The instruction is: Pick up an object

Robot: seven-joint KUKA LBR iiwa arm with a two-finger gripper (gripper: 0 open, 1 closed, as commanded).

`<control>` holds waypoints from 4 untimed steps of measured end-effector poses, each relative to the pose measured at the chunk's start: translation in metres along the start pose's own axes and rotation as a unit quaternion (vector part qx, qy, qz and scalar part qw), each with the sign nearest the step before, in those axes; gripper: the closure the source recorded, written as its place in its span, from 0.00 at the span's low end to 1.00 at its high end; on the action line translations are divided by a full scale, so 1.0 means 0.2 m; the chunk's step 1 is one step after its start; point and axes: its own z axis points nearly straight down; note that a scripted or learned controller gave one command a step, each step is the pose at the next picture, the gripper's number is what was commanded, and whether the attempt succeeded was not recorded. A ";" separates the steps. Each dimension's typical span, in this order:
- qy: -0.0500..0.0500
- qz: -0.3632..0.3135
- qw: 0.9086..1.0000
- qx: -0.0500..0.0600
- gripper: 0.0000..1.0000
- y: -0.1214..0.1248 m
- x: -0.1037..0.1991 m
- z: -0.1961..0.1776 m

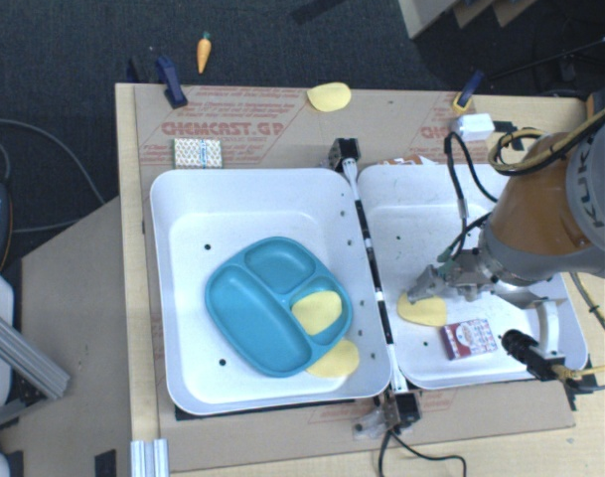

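Here, a flat pale-yellow piece (424, 311) beside claw (421, 289).

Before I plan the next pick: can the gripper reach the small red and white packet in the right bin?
Probably yes. The small red and white packet lies uncovered just beside the gripper, with nothing on top; only the flat yellow piece lies close.

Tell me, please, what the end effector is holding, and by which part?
It cannot be told: the end effector sits at the yellow piece's upper edge in the right bin.

Even overhead light, soft shadows, white bins (183, 266) bright, slight blur.
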 end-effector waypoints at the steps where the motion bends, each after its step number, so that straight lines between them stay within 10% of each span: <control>1: 0.000 0.000 1.000 0.000 0.00 0.03 0.04 0.11; 3: -0.001 -0.001 1.000 -0.001 0.00 0.01 0.06 0.11; 4: -0.002 0.000 1.000 -0.005 1.00 0.02 0.06 0.05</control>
